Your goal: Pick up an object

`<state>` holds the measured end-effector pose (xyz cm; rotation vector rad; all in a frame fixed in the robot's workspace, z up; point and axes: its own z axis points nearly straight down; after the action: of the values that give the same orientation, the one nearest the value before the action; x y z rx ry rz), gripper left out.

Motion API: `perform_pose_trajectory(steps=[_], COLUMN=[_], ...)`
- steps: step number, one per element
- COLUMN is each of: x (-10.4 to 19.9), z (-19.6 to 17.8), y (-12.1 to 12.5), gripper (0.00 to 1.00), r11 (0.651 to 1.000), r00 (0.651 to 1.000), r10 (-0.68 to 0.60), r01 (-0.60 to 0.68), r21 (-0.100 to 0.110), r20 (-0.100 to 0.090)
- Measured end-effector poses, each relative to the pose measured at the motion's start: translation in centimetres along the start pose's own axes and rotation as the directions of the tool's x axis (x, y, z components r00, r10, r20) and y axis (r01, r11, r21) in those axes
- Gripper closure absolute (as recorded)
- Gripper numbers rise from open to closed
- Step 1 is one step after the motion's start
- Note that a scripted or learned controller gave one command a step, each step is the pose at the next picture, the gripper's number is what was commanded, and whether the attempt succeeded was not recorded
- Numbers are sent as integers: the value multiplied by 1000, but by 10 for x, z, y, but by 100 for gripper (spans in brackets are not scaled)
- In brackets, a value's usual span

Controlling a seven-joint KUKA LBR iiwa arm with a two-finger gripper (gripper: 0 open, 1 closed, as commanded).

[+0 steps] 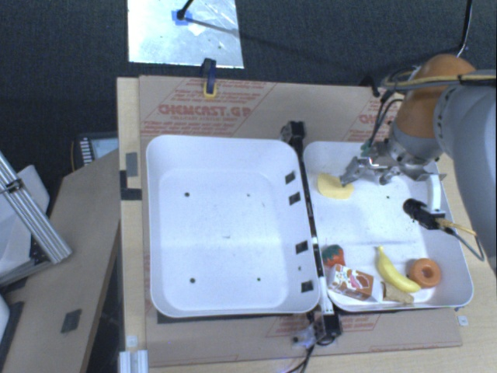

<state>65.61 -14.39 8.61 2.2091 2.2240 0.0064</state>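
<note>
Just beside fingers (351, 174): yellow wedge (335, 186), R bin (365, 216).

The bench is seen from a single fixed camera set above it, looking down at a slant so that both white bins are taken in whole, the left bin (225, 228) and the right bin (388, 224) lying side by side near the centre of the frame. Beyond the left bin, the cardboard sheet (233, 107) and dark carpet (62, 45) are included, so a moderately distant placement is indicated.
</note>
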Motion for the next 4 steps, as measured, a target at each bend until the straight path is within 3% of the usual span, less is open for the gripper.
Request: perform_pose_trajectory(steps=[1, 2, 3, 4], x=[52, 27, 60, 64], z=[1, 0, 1, -103], y=[-26, 14, 14, -89], gripper=[0, 0, 0, 0], r11=[1000, 1000, 1000, 1000], r00=[1000, 1000, 1000, 1000], r10=[-1, 1, -1, 8], r01=[1, -1, 1, -8], r21=[8, 1, 5, 10], r20=[-4, 0, -2, -3])
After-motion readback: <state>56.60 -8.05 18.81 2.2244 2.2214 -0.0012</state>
